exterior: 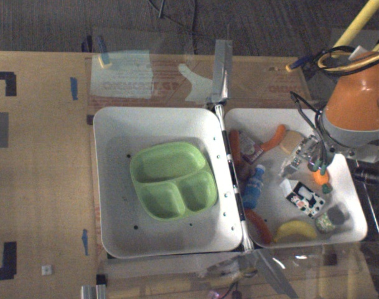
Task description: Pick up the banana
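Observation:
The yellow banana (pixel 296 230) lies at the front of the right bin (pixel 357 229), near its front wall, between a red-orange sausage-shaped piece (pixel 259 225) and a small grey-green lump (pixel 332 217). My gripper (pixel 305 159) hangs over the middle right of that bin, below the orange band (pixel 357 101) of the arm. It stands well behind the banana and apart from it. A black-and-white patterned box (pixel 306 198) lies between the gripper and the banana.
The right bin also holds a blue bottle (pixel 254 186), a red sausage (pixel 235 144), an orange carrot-like piece (pixel 276 136), a beige block (pixel 290 142) and a small orange item (pixel 320 177). The left bin (pixel 111 217) holds a green divided tray (pixel 172 180).

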Motion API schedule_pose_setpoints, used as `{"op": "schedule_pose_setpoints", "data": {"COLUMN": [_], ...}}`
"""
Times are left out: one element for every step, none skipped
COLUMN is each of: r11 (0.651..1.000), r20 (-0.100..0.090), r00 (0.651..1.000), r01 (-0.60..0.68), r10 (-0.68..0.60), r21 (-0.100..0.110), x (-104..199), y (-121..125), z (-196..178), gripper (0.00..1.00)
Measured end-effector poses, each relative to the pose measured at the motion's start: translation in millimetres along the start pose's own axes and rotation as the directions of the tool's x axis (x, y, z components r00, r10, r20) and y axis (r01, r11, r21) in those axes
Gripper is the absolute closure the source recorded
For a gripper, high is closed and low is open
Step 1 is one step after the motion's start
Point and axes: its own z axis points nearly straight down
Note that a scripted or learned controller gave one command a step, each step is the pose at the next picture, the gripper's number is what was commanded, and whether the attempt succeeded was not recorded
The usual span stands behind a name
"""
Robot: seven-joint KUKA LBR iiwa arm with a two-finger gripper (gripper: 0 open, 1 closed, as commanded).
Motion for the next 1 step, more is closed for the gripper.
{"op": "schedule_pose_setpoints", "data": {"r11": [0.972], "r20": [0.005], "r00": [0.972], "r01": [-0.233], "r10": [0.233], "r21": [-0.002], "x": [21.9], "y": [22.9], "z": [73.9], "gripper": [1.0]}}
